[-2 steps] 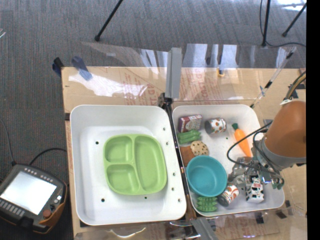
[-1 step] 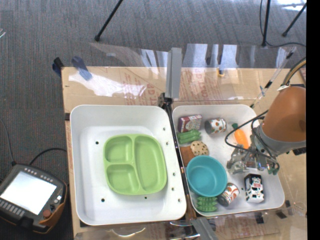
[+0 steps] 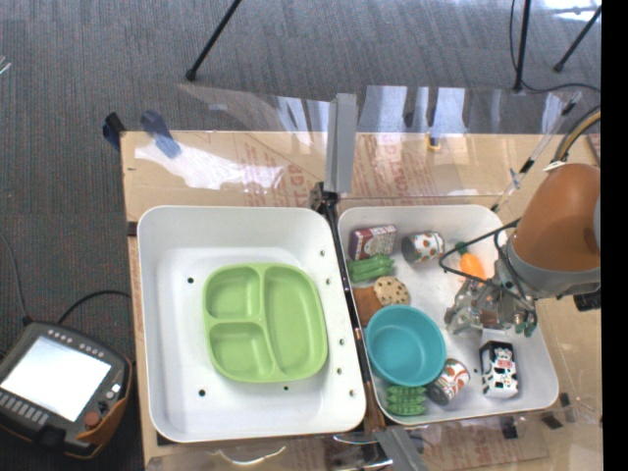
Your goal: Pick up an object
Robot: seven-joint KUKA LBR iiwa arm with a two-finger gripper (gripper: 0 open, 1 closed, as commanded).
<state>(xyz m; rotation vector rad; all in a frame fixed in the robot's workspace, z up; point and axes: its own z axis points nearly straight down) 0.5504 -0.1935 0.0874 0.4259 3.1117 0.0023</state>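
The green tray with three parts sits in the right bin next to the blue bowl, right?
Not quite. The camera view shows the green tray alone in the left bin. The blue bowl is in the right bin with the toys.

Bright, even overhead light; glare on the clear panel toward 12 o'clock; soft shadows, slightly grainy.

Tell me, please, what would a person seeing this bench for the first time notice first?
The green divided plate lies alone in the left bin. The right bin is crowded: a teal bowl sits near its front left among small toys. The gripper hangs over that bin's right side, above a small toy car.
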